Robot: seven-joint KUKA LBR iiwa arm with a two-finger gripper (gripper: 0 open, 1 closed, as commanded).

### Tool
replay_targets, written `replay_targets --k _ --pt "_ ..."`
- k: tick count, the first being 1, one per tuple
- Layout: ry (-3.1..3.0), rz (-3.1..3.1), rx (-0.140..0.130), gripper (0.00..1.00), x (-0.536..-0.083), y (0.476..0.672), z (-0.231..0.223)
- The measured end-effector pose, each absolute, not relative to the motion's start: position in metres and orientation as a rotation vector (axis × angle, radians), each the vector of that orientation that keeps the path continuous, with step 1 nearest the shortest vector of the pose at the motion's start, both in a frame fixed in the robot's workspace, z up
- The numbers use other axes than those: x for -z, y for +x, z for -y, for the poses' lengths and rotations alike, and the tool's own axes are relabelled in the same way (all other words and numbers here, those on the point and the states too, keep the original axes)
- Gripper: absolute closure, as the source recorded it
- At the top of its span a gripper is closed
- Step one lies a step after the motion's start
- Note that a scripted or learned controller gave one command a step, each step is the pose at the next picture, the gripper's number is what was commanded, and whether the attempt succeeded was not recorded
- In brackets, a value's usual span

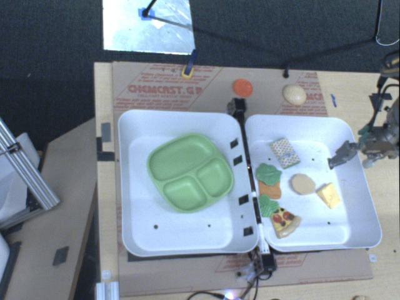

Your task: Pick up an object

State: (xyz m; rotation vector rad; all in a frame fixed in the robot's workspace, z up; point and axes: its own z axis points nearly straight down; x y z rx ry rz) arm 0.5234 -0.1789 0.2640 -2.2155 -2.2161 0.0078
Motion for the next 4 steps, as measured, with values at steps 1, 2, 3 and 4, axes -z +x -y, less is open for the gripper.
replay_targets --k 1,2,3,4 --pt "-2.218 2.226 0.001 0.0 -0.269 0.526 0.179" --pt "-2.219 2.223 0.0 0.0 -0.227 0.528 0.174" --pt "-2.218 2.221 -0.002 0.0 -0.172 0.518 0.172" --pt "-2.218 2.221 -0.002 0.0 -0.111 0.512 0.172"
